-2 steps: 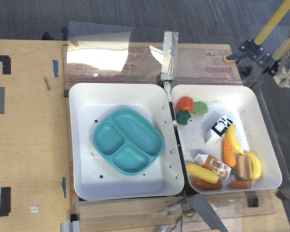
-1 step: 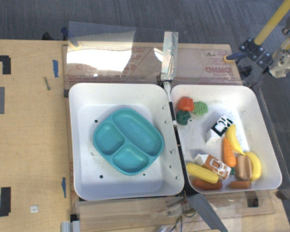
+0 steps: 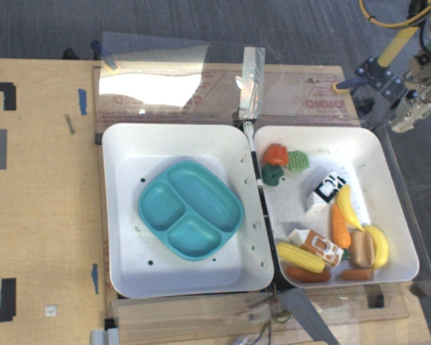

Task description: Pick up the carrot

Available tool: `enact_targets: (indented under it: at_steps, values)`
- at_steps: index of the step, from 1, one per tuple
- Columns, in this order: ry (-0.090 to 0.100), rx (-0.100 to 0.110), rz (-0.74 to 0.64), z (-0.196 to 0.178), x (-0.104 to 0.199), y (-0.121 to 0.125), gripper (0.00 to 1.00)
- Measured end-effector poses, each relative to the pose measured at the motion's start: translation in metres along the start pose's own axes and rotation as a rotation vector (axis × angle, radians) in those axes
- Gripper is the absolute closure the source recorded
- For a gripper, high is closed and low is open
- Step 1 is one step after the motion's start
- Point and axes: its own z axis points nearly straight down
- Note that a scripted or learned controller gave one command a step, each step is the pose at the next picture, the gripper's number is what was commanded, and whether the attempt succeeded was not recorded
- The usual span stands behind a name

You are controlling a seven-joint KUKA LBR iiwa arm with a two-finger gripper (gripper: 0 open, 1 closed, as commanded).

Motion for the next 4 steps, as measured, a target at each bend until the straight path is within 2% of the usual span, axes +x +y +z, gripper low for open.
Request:
enact_targets:
  at_steps: [2,3,4]
  values:
    - [-0.004,0.021,0.009,-0.027,-0.002,-0.004,1.0]
    - [0.002,0.001,-0.111,0.018,-0.01,0.073,1.0]
    - [0.006,0.009,-0.553,-0.049,-0.009,-0.002,1.0]
